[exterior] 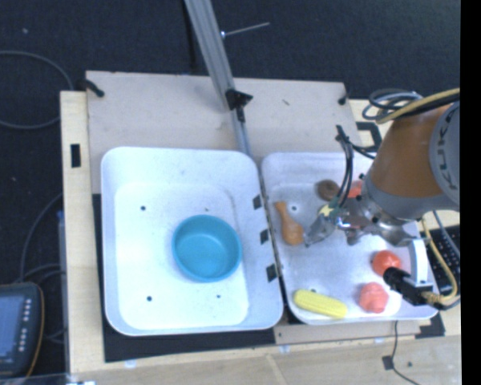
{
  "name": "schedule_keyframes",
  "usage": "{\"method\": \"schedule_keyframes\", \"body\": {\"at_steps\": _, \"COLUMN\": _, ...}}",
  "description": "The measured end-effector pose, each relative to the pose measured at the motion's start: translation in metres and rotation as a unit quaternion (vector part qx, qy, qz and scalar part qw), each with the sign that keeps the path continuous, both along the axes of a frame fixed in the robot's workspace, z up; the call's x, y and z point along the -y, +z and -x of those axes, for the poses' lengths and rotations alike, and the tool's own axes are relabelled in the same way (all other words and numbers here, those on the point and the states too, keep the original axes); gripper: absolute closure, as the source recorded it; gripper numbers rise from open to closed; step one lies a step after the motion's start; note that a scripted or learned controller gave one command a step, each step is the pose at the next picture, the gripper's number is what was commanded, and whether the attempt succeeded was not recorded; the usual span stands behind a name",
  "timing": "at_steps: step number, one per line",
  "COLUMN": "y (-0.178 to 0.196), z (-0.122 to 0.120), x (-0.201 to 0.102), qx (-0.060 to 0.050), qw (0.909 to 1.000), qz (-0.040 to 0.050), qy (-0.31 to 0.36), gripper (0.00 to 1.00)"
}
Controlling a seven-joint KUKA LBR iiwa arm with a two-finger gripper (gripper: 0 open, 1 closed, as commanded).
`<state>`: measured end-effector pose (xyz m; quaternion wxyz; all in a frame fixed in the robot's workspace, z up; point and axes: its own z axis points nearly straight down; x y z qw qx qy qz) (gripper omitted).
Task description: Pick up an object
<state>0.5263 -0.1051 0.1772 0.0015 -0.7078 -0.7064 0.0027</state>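
Two shallow white plastic bins sit on a pale wooden bench; the left bin (128,215) holds a round blue bowl (207,248). Above the right bin (305,175), the gripper (314,233) hangs just beside an orange-brown gourd-shaped toy (289,224), its state unclear. Letters "KU" show on the arm's orange band (413,155).

An orange, club-shaped toy (289,224), possibly a drumstick, is lying flat in the right bin (305,171) near its left wall.

I see even, bright overhead light with a cool blue cast. The white bins (128,215) nearly wash out, shadows stay soft, the dark floor (32,22) loses detail, and focus is slightly soft.
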Motion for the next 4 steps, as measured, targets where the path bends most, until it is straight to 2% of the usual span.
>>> {"method": "schedule_keyframes", "body": {"at_steps": 1, "y": -0.046, "z": -0.004, "x": 0.008, "qx": 0.0, "qw": 1.0, "qz": 0.0001, "qy": 0.0, "gripper": 0.0}}
{"method": "schedule_keyframes", "body": {"at_steps": 2, "y": -0.031, "z": -0.007, "x": 0.006, "qx": 0.005, "qw": 1.0, "qz": -0.0022, "qy": -0.003, "gripper": 1.0}}
{"method": "schedule_keyframes", "body": {"at_steps": 3, "y": 0.021, "z": -0.018, "x": 0.005, "qx": 0.006, "qw": 1.0, "qz": -0.0015, "qy": 0.004, "gripper": 1.0}}
{"method": "schedule_keyframes", "body": {"at_steps": 4, "y": 0.089, "z": -0.022, "x": 0.005, "qx": 0.008, "qw": 1.0, "qz": -0.0014, "qy": 0.004, "gripper": 1.0}}
